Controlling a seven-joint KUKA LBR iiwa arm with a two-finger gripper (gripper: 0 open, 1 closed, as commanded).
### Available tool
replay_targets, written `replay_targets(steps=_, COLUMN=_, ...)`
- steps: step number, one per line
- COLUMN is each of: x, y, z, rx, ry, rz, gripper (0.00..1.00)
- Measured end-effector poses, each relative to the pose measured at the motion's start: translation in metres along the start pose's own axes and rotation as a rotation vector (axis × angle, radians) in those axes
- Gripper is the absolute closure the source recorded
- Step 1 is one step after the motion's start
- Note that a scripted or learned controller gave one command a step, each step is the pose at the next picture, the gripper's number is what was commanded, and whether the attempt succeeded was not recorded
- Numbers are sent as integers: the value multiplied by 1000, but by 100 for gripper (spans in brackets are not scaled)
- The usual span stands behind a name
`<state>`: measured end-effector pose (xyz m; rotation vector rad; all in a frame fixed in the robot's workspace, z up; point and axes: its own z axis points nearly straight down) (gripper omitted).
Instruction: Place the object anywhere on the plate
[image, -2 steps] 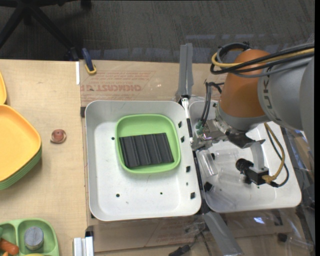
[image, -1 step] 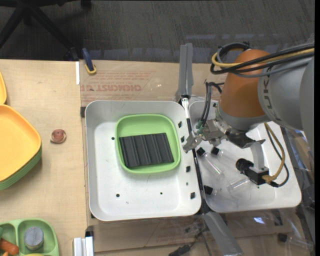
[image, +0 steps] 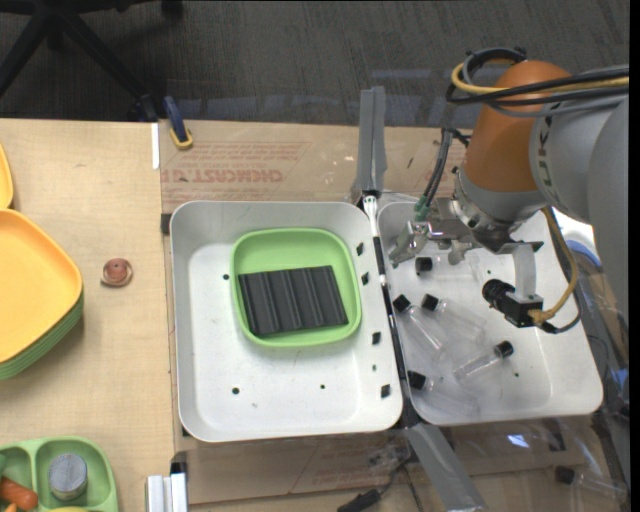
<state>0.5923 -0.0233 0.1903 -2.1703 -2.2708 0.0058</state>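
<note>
Wooden surface (image: 120, 200) carries two bins; clear vials (image: 480, 360) lie in the right one. Hand (image: 440, 245) hovers there, grip impossible to tell. It should settle squarely over one vial before heading for the green plate (image: 295, 250).

Two shallow white bins side by side on a wooden bench. Left bin (image: 200, 380): a green plate (image: 295, 250) carrying a dark ribbed rectangular object (image: 292, 299), lying flat and slightly skewed, wholly within the plate's rim. Right bin (image: 560, 385): several clear vials with black caps (image: 484, 360) scattered across the floor, some lying on their sides. Grey arm with orange band (image: 515, 125) entering from the right, wrist above the right bin's upper part; gripper (image: 432, 240) low over the bin near the dividing wall, finger state not discernible. Stacked yellow trays (image: 30, 290) at far left; small red-brown knob (image: 117, 271) just beside them on the bench.
</note>
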Motion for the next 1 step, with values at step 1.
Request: replay_targets(steps=1, x=72, y=-32, z=-36, rx=0, ry=1, rz=-67, gripper=0)
